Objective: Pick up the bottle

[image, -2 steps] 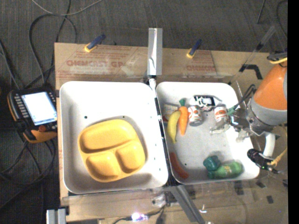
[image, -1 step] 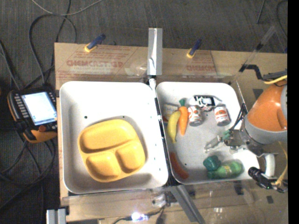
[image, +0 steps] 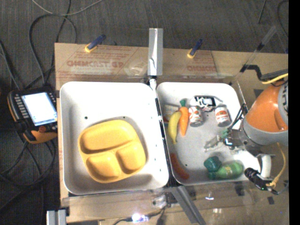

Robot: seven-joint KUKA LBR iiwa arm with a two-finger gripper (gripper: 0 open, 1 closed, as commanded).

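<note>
The bottle (image: pixel 228 169) is green with a darker green cap and lies on its side in the near right corner of the right bin (image: pixel 192 146). My gripper (image: pixel 213 142) hangs over the bin floor just behind the bottle, a short way from its cap end. Its metal fingers look open, with nothing between them. The grey arm with the orange band (image: pixel 265 114) reaches in over the bin's right wall.
A banana (image: pixel 173 125), a carrot (image: pixel 183 119), two small cans (image: pixel 195 116) (image: pixel 222 115) and a black-and-white item (image: pixel 205 100) lie at the back of the right bin. A red piece (image: pixel 178 166) lies near its front left. The left bin (image: pixel 75 102) holds a yellow divided plate (image: pixel 112 149).
</note>
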